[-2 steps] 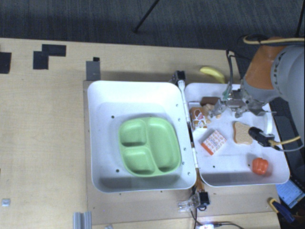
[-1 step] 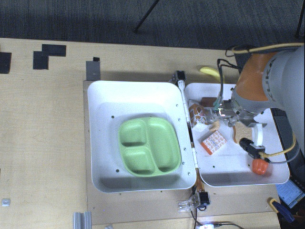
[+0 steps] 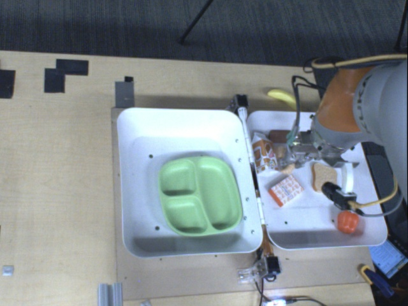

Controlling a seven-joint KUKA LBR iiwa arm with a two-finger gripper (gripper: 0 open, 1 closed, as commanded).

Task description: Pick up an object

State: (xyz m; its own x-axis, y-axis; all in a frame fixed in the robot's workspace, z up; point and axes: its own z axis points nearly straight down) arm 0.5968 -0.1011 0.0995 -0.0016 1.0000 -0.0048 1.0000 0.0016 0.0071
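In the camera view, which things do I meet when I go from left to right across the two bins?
Green divided plate → patterned packet → small red-and-white box → bread slice → orange ball.

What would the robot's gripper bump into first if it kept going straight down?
Probably the brown patterned packet near the right bin's left wall, since the gripper hangs about over its edge. Depth is hard to judge here.

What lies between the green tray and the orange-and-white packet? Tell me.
In the camera view, between the green divided tray and the orange-and-white packet run bare white bin floor and the two bins' adjoining rims; no other object sits there.
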